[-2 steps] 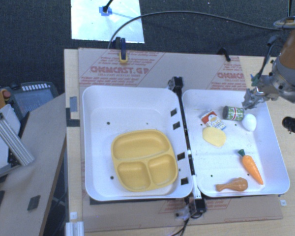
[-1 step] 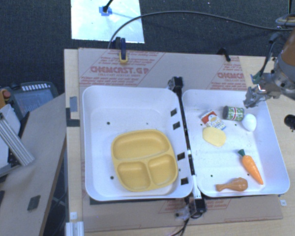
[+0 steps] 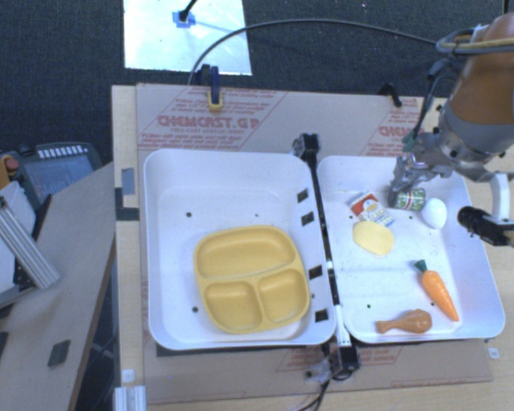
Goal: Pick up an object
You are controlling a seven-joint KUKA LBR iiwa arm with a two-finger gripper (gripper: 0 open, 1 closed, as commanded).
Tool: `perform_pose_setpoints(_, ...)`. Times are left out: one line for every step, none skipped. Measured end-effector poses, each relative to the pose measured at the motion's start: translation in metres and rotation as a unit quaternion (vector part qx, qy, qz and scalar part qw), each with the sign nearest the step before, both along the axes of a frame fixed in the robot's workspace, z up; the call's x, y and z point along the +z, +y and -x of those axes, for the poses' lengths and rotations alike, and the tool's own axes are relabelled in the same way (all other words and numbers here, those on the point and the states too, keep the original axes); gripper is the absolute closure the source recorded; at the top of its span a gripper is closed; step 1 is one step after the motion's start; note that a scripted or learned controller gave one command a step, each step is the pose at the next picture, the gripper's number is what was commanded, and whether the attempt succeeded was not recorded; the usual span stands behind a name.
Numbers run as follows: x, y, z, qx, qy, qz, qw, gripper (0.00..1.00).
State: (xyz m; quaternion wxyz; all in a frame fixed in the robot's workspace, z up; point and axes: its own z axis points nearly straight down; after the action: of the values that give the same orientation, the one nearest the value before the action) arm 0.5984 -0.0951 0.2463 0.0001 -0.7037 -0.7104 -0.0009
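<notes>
White bins sit side by side on the counter [image 3: 240, 110]: the left bin [image 3: 167, 229] bears a yellow divided tray [image 3: 250, 278]. In the right bin [image 3: 475, 272], the claw [image 3: 404, 187] hangs over a small can [image 3: 409, 199], grip indiscernible; egg [image 3: 434, 213], carrot [image 3: 437, 291] and drumstick [image 3: 405, 322] nearby.

Bright, even overhead light; soft faint shadows. White bins [image 3: 240, 169] left of and below the gripper [image 3: 405, 181] blow out near-white. Foil sheet [image 3: 184, 24] far up-left glares. Arm [image 3: 488, 75] above the gripper slightly blurred; overall low-res, mildly soft.
</notes>
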Motion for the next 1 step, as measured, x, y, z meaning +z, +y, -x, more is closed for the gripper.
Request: perform_pose_setpoints(-0.0111,0.0495,0.0164,-0.001,0.001,0.0001,1.0000,1.00)
